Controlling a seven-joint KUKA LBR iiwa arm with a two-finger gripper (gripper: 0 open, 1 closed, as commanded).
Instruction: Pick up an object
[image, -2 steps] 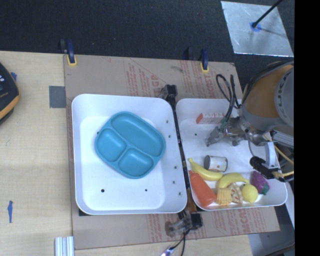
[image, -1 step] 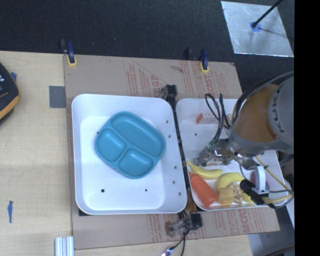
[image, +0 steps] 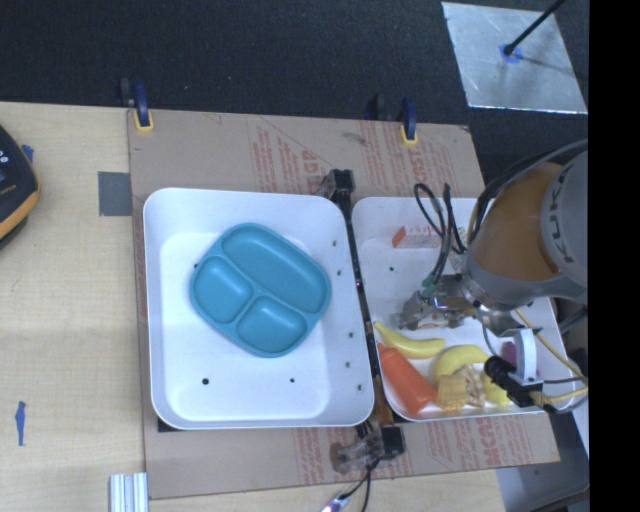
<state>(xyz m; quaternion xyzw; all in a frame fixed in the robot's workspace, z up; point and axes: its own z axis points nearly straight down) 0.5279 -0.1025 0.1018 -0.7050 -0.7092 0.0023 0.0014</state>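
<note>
Yellow banana (image: 408, 343) near front edge of right bin (image: 385, 225), beside orange carrot (image: 408, 384). Gripper (image: 432, 308) just above; spread or pinched, cannot tell. Lower straight, pinch middle.

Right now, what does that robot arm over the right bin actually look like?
The arm is bulky and rounded, grey, with a broad orange band above the wrist. Black cables loop beside it, and yellow and white wires trail near its dark metal gripper.

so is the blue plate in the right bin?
No, the blue plate lies in the left bin; the right bin holds the bananas and carrot.
</note>
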